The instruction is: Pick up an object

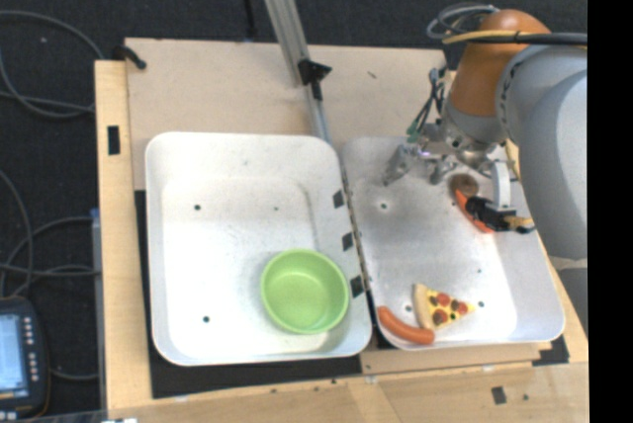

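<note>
The gripper (pixel 423 162) is hovering over the right bin (pixel 396 233)'s far end; how wide it is spread I cannot tell. The hot dog (pixel 405 326) and pizza slice (pixel 438 306) are lying toward 6 o'clock against the near rim, with bare floor between.

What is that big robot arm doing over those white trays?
The grey and orange robot arm is reaching in over the right tray, trying to pick something up. Its tool hangs near the tray's back edge, and nothing shows between its fingers. Toy food lies in that tray: a pizza slice and a sausage at the front, and an orange thing beside the arm. A green bowl sits in the left tray.
</note>
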### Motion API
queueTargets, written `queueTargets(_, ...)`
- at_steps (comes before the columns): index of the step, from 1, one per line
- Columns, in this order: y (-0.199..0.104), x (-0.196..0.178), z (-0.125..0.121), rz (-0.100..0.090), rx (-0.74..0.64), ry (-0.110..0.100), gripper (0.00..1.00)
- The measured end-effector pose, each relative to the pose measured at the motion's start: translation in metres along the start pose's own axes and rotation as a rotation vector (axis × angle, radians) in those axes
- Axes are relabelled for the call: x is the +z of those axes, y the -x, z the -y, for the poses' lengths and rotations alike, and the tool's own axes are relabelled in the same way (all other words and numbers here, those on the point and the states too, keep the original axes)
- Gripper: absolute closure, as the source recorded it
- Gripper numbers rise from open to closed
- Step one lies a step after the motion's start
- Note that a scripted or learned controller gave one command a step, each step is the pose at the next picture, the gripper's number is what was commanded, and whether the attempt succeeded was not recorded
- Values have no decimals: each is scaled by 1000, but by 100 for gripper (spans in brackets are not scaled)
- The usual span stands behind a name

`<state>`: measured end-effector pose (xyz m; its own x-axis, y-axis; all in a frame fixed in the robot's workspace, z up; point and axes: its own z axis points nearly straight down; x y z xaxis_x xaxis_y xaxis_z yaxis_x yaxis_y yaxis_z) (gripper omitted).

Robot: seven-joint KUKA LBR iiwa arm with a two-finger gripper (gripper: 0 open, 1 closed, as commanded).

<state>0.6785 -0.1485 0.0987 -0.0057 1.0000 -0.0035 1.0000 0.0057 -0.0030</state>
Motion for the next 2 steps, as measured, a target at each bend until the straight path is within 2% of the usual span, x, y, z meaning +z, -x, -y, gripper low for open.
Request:
queueTargets(1, 1, -15, -2, 4, -3, 7, 100)
queueTargets(2, -4, -62, -5, -4, 1, 10, 100)
